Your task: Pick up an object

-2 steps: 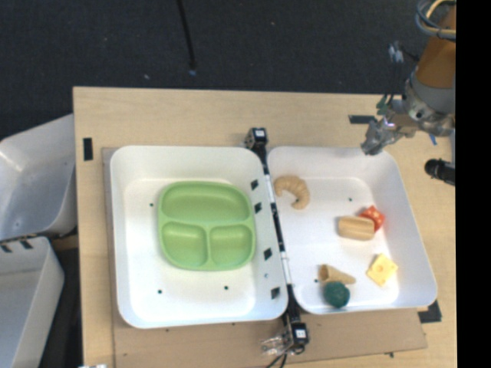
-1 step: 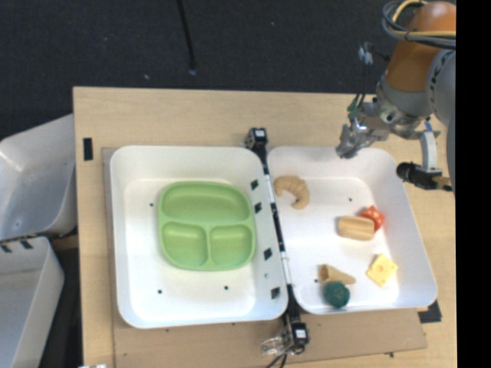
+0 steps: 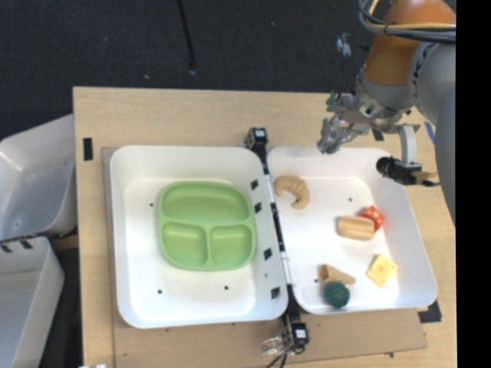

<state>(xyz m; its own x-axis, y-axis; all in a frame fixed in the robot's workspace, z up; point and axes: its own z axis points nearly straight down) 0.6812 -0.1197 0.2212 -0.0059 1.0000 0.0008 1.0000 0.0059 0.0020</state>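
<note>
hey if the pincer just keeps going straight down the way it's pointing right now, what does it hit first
Probably the far rim of the right bin, or bare floor just inside it. The pincer points down over that back edge. The croissant, the nearest item, lies nearer the camera and off that line. Depth is hard to judge from one slanted view.

Arm [image 3: 430, 60] cut off at right

A robotics lab. A plywood counter [image 3: 192, 102] carries two white bins [image 3: 138, 297] clipped together. Dark carpet [image 3: 115, 29] lies beyond it.
</note>
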